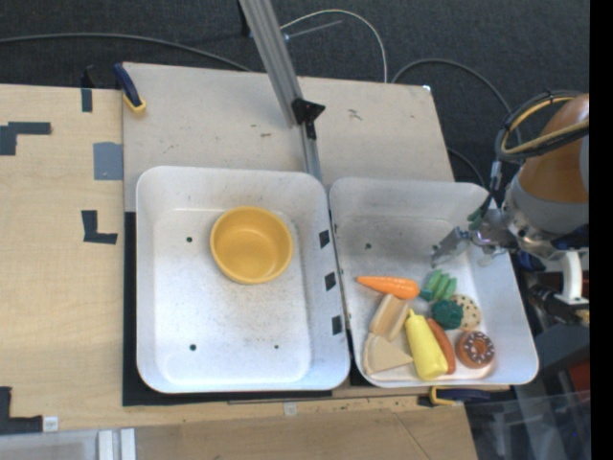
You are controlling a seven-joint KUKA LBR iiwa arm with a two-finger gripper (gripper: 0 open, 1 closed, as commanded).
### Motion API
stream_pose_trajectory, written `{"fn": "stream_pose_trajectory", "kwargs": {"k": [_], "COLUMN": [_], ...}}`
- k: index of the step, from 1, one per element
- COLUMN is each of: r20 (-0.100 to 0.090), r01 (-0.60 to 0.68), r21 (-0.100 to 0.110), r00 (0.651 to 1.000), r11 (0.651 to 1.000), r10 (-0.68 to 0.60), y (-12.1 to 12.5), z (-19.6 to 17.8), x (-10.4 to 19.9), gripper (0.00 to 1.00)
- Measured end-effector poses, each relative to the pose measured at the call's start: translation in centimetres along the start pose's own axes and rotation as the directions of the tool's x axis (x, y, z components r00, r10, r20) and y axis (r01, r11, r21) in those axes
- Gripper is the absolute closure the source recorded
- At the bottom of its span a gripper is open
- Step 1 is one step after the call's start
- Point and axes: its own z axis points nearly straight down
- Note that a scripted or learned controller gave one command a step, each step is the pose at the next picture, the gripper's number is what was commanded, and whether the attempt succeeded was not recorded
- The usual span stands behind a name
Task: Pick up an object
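My gripper (450, 247) hangs over the right bin (402, 209) near its right wall, a little above and to the right of the pile of toy food. The pile fills the bin's front right corner: an orange carrot (388, 285), a green leafy piece (441, 284), a dark green broccoli (446, 312), a yellow bottle-shaped piece (427, 345), tan bread wedges (388, 317), a speckled cookie (467, 307) and a chocolate donut (475, 350). I see nothing held in the gripper.
A yellow bowl (251, 244) sits in the left bin (172, 333), towards its back. A grey metal pole (278, 56) slants across the bench behind the bins. Cables loop at the back right.
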Motion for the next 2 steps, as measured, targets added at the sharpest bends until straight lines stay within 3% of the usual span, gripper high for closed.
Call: {"fn": "stream_pose_trajectory", "kwargs": {"k": [1, 2], "r20": [0.0, 0.001], "r01": [-0.001, 0.001], "r21": [0.001, -0.003], "r00": [1.0, 1.0], "r11": [1.0, 1.0], "r10": [0.001, -0.001], "y": [-0.4, -0.3], "z": [6.3, 5.0], "x": [-0.4, -0.3], "gripper": [0.0, 1.0]}}
